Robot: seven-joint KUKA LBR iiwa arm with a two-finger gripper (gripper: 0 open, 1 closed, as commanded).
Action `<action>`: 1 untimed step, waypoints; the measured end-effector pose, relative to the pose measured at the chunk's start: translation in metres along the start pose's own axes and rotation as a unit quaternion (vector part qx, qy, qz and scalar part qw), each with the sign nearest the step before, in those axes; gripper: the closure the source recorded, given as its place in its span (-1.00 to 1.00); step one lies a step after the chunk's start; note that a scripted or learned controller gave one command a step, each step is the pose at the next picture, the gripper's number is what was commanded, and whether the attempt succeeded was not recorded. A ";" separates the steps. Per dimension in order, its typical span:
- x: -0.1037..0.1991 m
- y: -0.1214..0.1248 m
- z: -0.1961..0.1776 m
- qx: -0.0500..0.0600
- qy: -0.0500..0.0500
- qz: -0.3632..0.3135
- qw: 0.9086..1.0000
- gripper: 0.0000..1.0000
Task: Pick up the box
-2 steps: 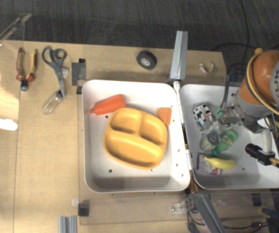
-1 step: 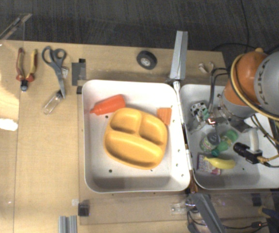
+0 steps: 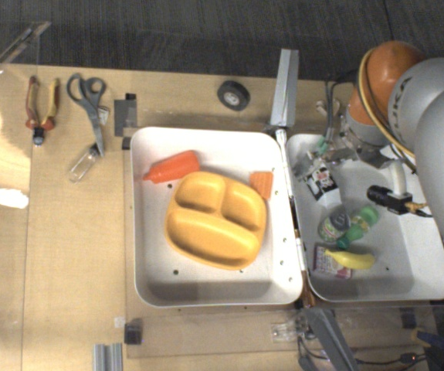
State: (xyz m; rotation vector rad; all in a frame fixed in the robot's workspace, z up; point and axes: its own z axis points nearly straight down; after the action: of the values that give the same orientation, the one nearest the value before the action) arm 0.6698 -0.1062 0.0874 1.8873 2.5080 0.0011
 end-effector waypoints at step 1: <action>0.009 -0.078 -0.057 -0.003 -0.001 -0.070 0.998 -1.00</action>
State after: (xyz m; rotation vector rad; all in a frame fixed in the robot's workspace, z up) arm 0.5926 -0.1186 0.1446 1.7058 2.6299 0.0064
